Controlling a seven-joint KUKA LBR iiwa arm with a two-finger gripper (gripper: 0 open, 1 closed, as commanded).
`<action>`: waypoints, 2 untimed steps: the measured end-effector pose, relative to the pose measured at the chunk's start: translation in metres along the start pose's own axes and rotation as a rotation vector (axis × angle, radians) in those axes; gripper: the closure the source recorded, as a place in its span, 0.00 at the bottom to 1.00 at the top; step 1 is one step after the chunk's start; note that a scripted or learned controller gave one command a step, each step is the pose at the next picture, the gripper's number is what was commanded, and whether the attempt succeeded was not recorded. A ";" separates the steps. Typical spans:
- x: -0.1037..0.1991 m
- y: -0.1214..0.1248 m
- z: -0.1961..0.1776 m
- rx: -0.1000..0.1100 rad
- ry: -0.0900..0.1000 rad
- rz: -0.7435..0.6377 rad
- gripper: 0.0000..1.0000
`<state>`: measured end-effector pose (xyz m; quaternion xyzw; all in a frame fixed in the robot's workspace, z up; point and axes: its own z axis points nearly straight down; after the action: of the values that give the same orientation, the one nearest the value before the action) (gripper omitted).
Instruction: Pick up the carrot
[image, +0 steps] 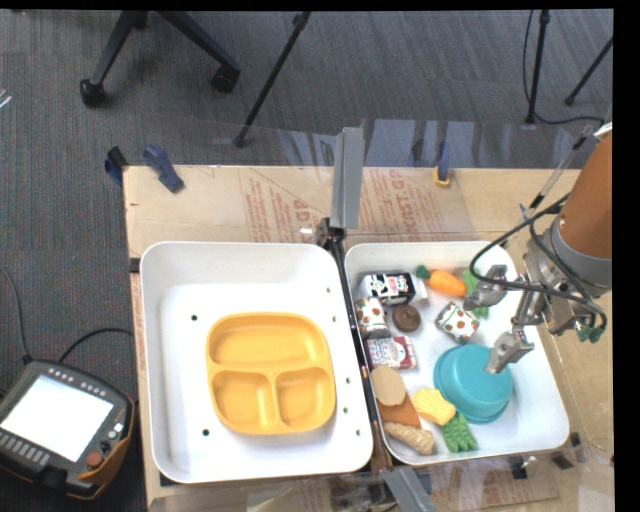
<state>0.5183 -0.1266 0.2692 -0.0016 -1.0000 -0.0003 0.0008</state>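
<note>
1. Gripper (498, 325) hangs open and holding nothing over the right bin (545, 420), its two fingers spread apart above the teal bowl (474, 386), so no grasp has begun.
2. Left bin (170, 300) holds a yellow divided plate (271, 373), well apart from the toys.
3. Toy foods crowd the right bin.
4. Carrot (443, 281) lies at the far side, just left of the fingers, needing a short shift.

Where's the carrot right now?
The carrot lies near the back wall of the right bin, between the black-and-white milk carton and the gripper.
</note>
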 end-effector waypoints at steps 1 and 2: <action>0.036 0.026 0.168 0.002 -0.011 0.005 0.00; 0.042 0.038 0.182 -0.001 0.001 -0.021 0.00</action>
<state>0.4757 -0.0882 0.0868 0.0091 -1.0000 -0.0008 0.0011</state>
